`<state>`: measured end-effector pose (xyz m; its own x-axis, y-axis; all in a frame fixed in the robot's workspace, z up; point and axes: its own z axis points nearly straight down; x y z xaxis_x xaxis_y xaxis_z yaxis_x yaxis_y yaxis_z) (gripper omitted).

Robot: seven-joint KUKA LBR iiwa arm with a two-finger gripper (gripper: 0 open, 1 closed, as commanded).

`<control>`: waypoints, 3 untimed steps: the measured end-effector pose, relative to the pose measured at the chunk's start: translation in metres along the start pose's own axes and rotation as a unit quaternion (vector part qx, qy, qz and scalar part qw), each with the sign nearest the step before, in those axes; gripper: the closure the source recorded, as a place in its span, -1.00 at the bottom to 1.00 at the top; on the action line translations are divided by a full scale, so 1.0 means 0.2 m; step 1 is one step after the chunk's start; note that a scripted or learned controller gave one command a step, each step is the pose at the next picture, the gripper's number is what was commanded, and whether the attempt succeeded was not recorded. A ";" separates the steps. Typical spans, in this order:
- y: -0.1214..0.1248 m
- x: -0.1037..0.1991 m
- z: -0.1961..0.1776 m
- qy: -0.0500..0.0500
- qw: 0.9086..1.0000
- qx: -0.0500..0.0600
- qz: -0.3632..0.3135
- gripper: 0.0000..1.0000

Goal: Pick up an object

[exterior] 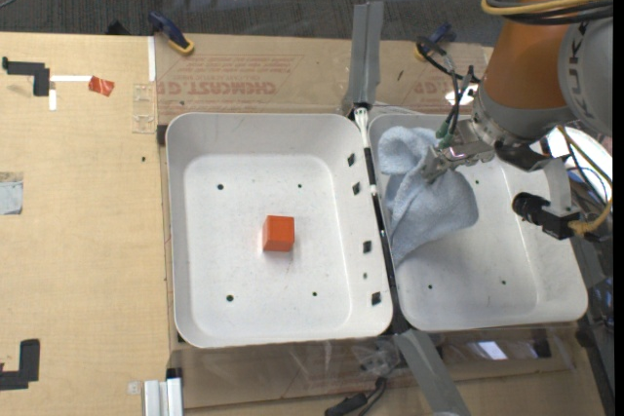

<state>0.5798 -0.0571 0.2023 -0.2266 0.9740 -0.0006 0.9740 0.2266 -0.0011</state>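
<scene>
The left bin is taken as the landmark, and nearest its front rim only bare white floor with a few dark holes is seen. A little further in, near the middle of that bin, an orange block is found, lying flat and well apart from every wall; it is nearly square from above, so no clear long axis can be given, and its sides are set roughly parallel to the bin's walls. Across the shared wall, in the right bin, a pale blue-grey cloth is spread from beside that wall upward toward the far corner. Its long axis is judged to run from the near left to the far right, where it is drawn up into a peak at the gripper. The cloth appears pinched there, which would explain why one end is lifted while the rest drags on the floor. The cloth is therefore judged to be the object being picked. Beyond the bins, cardboard is laid.
</scene>
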 end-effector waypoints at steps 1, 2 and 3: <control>0.32 0.21 0.06 -0.001 0.994 0.001 0.109 1.00; 0.24 0.34 -0.39 -0.001 0.981 0.001 0.195 1.00; 0.41 0.06 -0.32 -0.001 0.996 0.001 0.094 1.00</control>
<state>0.6569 -0.0262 0.2671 -0.0408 0.9992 -0.0028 0.9992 0.0407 -0.0035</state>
